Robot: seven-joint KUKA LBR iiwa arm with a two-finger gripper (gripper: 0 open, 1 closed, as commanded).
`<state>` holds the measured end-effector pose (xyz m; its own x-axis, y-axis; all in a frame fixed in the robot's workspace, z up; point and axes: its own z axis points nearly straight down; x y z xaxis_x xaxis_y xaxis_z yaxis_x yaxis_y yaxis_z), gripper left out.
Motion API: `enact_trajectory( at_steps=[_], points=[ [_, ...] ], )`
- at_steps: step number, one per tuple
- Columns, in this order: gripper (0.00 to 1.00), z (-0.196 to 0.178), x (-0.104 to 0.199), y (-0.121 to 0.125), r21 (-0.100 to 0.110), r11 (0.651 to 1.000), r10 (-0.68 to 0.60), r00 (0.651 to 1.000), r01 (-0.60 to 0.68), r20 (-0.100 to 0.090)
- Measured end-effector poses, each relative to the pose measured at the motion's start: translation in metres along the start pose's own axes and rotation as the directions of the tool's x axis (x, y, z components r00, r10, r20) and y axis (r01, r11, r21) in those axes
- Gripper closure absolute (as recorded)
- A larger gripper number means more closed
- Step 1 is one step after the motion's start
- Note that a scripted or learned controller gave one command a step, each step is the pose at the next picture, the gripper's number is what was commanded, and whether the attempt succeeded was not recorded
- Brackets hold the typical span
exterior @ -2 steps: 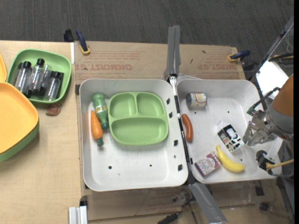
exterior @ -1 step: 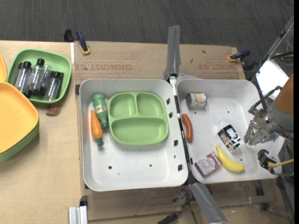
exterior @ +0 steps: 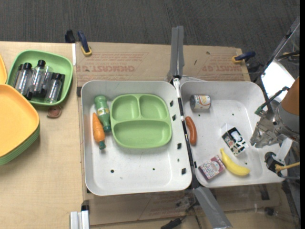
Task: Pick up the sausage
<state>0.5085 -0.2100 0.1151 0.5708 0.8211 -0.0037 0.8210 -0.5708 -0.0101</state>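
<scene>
Far left, on the wooden worktop [exterior: 57, 166]: a stack of orange plastic plates [exterior: 16, 128] and a small green square tray [exterior: 42, 78] carrying several clear black-capped bottles [exterior: 38, 80].

Left white shallow bin [exterior: 138, 175]: a green plastic bottle [exterior: 102, 111] and an orange toy carrot [exterior: 98, 130] are laid side by side against the left wall; a light green three-compartment plate [exterior: 141, 119] is set just beside them, toward the bin's far half.

Right white shallow bin [exterior: 224, 104]: the reddish-brown toy sausage [exterior: 191, 129] is placed close along the left wall, just beside the divider between the bins, its long axis running roughly near-to-far in the view. A small silver can [exterior: 200, 102] is lying near the far-left corner. A small pink-and-white packet [exterior: 212, 168] is lying near the front wall, a yellow toy banana [exterior: 233, 163] just to its right, and a black-and-white printed box [exterior: 234, 140] above the banana.

Right edge: the claw [exterior: 267, 135] is hung over the right side of the right bin; whether it is open or closed cannot be told, and nothing is seen in it.

Governing relation: the sausage lies well apart from the claw, across the bin toward the view's left, with the printed box between them. A grasp across the short axis is judged most suitable, with the nearby wall limiting clearance on one side.
</scene>
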Motion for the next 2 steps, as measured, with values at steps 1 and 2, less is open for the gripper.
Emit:
enact_trajectory(
  at_steps=[1, 2],
  points=[
    [1.00, -0.0078, -0.0007, -0.0002, 0.002, 1.000, -0.001, 1.000, 0.001, 0.001],
    [1.00, -0.0158, -0.0014, -0.0002, 0.005, 1.000, -0.002, 1.000, 0.002, 0.002]
  ],
)
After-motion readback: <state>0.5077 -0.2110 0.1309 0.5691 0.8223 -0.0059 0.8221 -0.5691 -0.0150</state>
